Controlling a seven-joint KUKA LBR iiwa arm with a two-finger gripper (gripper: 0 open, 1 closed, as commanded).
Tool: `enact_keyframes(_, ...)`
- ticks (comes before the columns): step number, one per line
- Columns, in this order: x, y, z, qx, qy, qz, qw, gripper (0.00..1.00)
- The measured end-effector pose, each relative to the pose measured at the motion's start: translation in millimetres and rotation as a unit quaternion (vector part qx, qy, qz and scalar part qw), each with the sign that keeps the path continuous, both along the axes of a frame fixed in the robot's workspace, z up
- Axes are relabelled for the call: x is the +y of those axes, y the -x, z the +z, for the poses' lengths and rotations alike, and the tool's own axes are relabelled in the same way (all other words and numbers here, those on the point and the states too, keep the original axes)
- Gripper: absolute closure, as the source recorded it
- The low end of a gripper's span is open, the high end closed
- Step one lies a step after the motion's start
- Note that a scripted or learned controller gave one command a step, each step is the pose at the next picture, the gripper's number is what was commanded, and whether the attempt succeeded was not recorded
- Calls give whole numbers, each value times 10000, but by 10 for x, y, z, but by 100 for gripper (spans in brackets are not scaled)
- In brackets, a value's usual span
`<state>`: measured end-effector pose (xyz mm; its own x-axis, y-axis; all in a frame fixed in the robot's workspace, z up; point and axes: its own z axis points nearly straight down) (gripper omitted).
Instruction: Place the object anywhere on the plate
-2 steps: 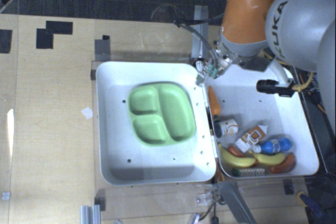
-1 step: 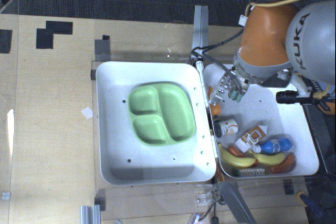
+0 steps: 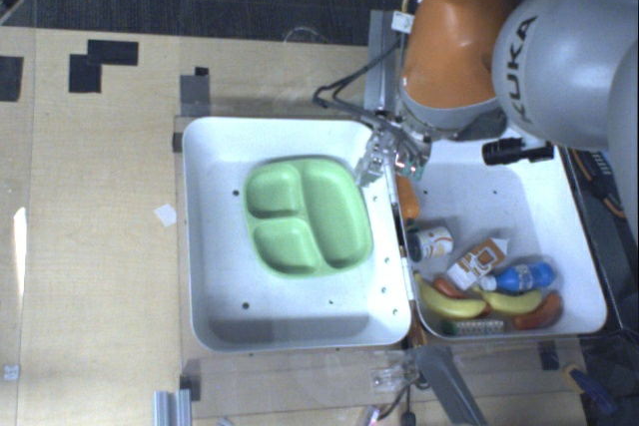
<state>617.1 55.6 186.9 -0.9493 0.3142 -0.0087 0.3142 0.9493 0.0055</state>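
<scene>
The green plate (image 3: 305, 214) is seen just left of and below the gripper (image 3: 384, 158), in the left bin (image 3: 200, 244). The gripper's state cannot be told. Candidate objects — a banana (image 3: 451, 302), a bottle (image 3: 519, 277) — lie below and right of it. The pick step appears pending; a descent into the right bin (image 3: 589, 304) is called for.

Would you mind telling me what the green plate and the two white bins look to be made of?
The green plate looks like moulded plastic with a matte finish: even pale colour, soft rounded dividers between three compartments, no sharp glints. The left bin and right bin look like thin formed plastic, white and slightly glossy, with rounded corners; painted metal cannot be ruled out.
</scene>
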Motion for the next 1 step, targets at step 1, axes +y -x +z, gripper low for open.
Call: enact_keyframes(1,-14,-326,8,-2,-6,-824,9966,100)
